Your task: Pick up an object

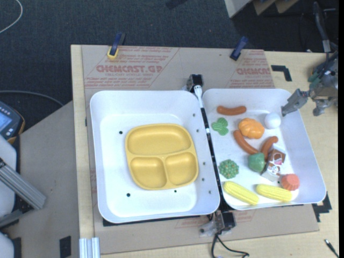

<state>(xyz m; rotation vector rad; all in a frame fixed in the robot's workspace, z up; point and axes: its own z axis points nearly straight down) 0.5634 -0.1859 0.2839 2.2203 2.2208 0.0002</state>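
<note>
My gripper (306,104) hangs at the right bin's far right corner, open, with nothing between its two grey fingers. The right bin (306,138) holds toy food: a sausage (231,110), a white ball (272,120), an orange pepper (251,128), a green leaf piece (219,126), two more sausages (245,142), a green pepper (256,162), a small carton (276,162), broccoli (229,169), two corn cobs (240,192) and an orange piece (289,182). The white ball lies closest to the gripper, to its left and slightly nearer.
The left bin (107,144) holds a yellow divided tray (161,155). Clamps (113,47) pin the cardboard at the back. A black bracket (195,83) sits between the bins at the far edge, cables (220,227) at the near edge.
</note>
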